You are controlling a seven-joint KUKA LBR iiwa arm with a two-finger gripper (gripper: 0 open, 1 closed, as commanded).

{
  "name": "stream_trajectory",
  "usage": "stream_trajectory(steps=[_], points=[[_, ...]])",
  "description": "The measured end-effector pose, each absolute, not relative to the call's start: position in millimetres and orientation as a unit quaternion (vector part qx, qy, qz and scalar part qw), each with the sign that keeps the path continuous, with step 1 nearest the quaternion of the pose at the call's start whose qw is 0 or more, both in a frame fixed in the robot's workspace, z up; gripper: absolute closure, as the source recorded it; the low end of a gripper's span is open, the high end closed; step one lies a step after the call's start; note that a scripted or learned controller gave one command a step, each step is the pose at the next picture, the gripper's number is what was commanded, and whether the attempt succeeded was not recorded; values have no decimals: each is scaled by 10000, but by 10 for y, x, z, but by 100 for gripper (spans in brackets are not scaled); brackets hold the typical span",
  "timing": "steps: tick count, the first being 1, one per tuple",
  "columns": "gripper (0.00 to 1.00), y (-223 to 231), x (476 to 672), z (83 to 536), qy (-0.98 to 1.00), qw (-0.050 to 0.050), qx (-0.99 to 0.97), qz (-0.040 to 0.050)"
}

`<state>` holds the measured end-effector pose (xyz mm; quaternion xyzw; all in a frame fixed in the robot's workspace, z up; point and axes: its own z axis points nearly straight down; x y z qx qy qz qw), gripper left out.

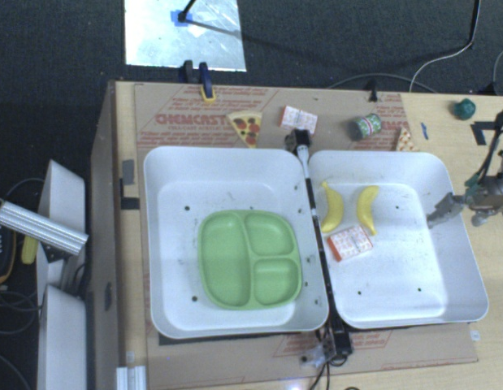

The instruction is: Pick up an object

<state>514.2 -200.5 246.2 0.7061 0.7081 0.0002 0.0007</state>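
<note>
In the right bin (414,299) lie two yellow bananas, one (333,205) near the divider and one (367,208) just right of it. A small red and white box (349,243) rests right below them. The gripper (448,208) hangs at the right bin's right rim, well right of the bananas, and nothing shows in it. The left bin (174,218) holds a green divided plate (249,259).
On the cardboard behind the bins sit a toy pizza slice (245,127), a small printed packet (299,119), a green can (367,125) and a waffle-patterned piece (405,139). A teal ball (466,108) lies at the far right. A foil sheet (184,23) lies on the floor behind.
</note>
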Motion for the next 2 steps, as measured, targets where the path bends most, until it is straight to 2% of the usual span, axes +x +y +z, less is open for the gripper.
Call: stream_trajectory(steps=[1,2], points=[[0,-1447,5496,1506,7086,-13,7056,-1],[0,-1268,6175,834,7086,-5,7056,1]])
